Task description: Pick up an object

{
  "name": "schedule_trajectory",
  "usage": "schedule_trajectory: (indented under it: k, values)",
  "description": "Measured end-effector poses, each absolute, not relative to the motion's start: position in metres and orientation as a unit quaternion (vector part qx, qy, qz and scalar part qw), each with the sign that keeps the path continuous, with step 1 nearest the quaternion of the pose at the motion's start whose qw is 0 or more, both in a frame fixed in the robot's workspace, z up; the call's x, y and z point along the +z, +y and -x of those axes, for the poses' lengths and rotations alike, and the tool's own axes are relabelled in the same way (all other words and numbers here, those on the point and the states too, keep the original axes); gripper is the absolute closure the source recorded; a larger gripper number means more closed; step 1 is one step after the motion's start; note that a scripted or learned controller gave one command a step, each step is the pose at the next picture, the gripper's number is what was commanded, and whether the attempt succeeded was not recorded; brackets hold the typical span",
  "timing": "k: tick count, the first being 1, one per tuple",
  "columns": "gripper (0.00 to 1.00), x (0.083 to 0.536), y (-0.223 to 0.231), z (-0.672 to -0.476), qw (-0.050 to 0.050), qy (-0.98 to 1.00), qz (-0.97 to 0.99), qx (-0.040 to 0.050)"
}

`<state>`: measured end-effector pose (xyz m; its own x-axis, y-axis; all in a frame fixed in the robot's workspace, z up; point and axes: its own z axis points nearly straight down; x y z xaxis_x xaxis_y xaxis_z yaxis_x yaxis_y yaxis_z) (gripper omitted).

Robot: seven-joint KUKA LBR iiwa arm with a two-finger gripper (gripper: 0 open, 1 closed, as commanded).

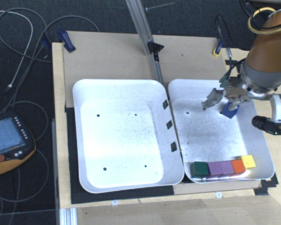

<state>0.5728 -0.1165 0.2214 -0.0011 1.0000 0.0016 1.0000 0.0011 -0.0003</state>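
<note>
My gripper hangs over the back right part of the right bin, its fingers spread open. A small blue block lies on the bin floor right beside the right finger, partly hidden by it. The left finger points down-left over bare floor. Nothing sits between the fingers. Along the bin's front edge stand a green block, a purple block, an orange block and a yellow block in a row.
The left bin lies beside the right one, with black clips on the shared edge. A metal post slants up from behind the bins. A teach pendant and cables lie on the floor at left.
</note>
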Motion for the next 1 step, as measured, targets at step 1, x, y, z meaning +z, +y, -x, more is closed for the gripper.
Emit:
schedule_trajectory:
  k: [1]
  values:
    - [0.00,0.2816,-0.1635,-0.5990,-0.005,-0.706,0.708,-0.0018]
